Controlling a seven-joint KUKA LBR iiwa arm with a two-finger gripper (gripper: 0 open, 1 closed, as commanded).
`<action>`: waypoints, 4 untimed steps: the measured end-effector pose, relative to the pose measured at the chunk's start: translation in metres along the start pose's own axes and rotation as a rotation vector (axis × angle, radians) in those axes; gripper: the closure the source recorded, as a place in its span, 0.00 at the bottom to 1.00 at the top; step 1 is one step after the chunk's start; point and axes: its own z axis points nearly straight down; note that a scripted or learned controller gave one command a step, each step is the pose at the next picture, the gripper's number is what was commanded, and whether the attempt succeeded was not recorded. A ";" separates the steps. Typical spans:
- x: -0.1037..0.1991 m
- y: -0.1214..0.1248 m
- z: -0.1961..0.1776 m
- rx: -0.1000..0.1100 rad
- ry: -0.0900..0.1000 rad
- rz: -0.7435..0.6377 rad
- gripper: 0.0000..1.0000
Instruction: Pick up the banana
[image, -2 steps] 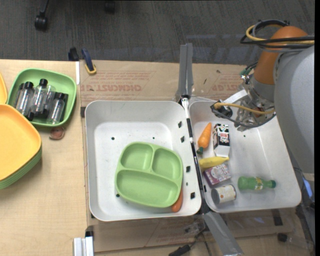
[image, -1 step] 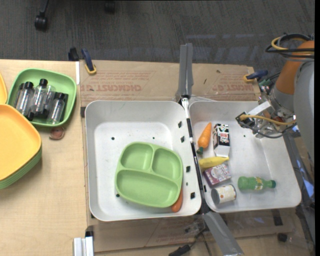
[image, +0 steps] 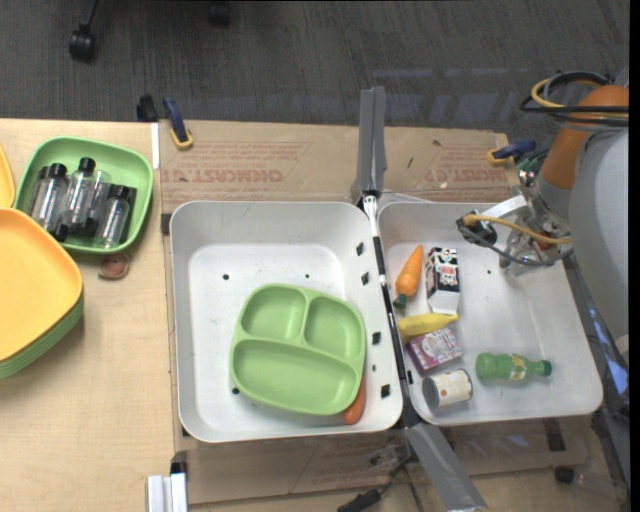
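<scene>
We see a broad, smooth grey arm (image: 612, 230) at the far right corner of the right bin (image: 500, 415). Beyond that corner an orange band (image: 592, 120) rings it, topped by a loop of black and yellow cable (image: 560, 84). Over the bin's far edge, the tool (image: 522, 250) is bare grey metal.

The grey arm (image: 612, 210) is seen reaching in from the right, its orange band (image: 562, 160) set above the wrist. The gripper (image: 520, 256) is carried pointing leftward and down.
</scene>
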 end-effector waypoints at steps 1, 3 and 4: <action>-0.026 0.007 0.000 0.001 -0.001 0.019 1.00; -0.042 0.014 0.000 0.002 -0.001 0.034 1.00; -0.046 0.014 0.000 0.003 0.002 0.031 1.00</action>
